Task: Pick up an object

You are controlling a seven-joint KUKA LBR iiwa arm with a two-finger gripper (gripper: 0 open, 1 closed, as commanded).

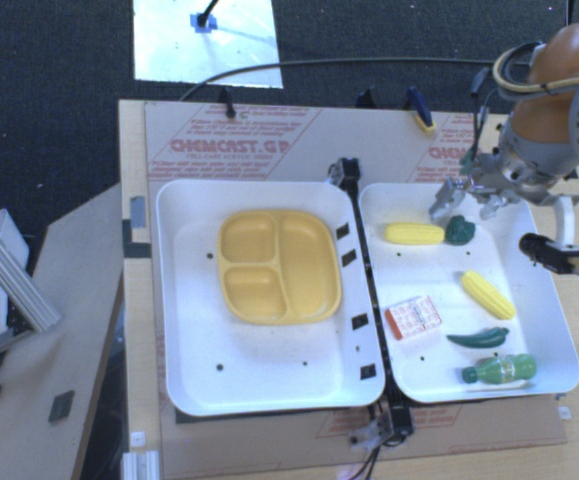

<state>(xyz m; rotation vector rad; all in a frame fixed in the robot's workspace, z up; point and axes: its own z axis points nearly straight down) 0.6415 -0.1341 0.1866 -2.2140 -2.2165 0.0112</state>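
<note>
- Left bin (184, 298): yellow divided plate (278, 266) lies flat near its middle, three compartments.
- Right bin (554, 318), far end: yellow corn cob (414, 233) lying crosswise, dark green lump (459, 231) touching its right tip.
- Mid right bin: red-and-white packet (413, 317) on the left side, second corn cob (488, 295) slanted to its right.
- Near end: green chili pepper (478, 338), then green bottle (499, 370) on its side beside the near wall.
- Gripper (449, 200) hangs at the bin's far edge, just above the first cob and green lump; nothing seen between its fingers, spread or pressed together can't tell.
- Arm (559, 98) comes in from far right, orange band up top.
</note>
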